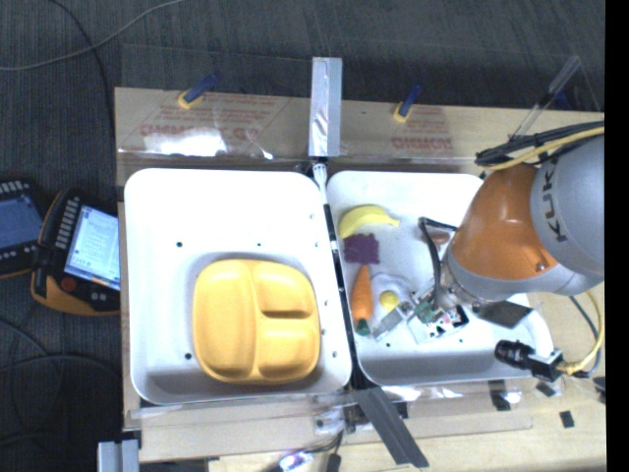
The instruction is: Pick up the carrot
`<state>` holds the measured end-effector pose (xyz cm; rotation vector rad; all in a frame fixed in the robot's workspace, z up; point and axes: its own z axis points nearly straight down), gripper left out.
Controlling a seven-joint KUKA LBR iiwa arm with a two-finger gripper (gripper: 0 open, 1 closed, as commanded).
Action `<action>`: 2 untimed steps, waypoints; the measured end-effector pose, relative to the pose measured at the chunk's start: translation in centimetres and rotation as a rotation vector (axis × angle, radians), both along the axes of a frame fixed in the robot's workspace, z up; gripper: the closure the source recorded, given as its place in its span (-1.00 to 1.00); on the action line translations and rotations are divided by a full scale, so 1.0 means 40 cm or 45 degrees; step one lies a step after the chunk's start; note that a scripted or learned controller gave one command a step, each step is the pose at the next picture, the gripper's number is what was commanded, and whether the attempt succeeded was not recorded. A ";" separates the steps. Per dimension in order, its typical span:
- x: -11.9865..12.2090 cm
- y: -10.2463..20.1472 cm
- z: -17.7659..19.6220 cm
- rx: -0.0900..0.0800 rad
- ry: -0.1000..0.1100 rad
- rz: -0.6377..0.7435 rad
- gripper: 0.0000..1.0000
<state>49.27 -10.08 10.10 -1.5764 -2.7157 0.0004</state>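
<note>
The orange carrot (362, 294) lies in the right bin (472, 362) close to its left wall, pointing up and down in the view, with a green end at the bottom. My gripper (391, 319) hangs low in the same bin, just right of the carrot's lower end and very near it. The orange-banded wrist above covers the bin's right half. Nothing shows as held.
A yellow banana (366, 218) and a purple grape bunch (362, 249) lie above the carrot. A small pale yellow piece (389, 298) sits right beside it. The left bin (157, 264) holds a yellow divided tray (257, 320). A pendant lies off the bench at left.
</note>
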 end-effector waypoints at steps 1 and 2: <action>0.387 0.092 0.208 -0.004 -0.003 -0.086 -1.00; 0.252 0.205 0.205 -0.003 0.000 -0.043 -1.00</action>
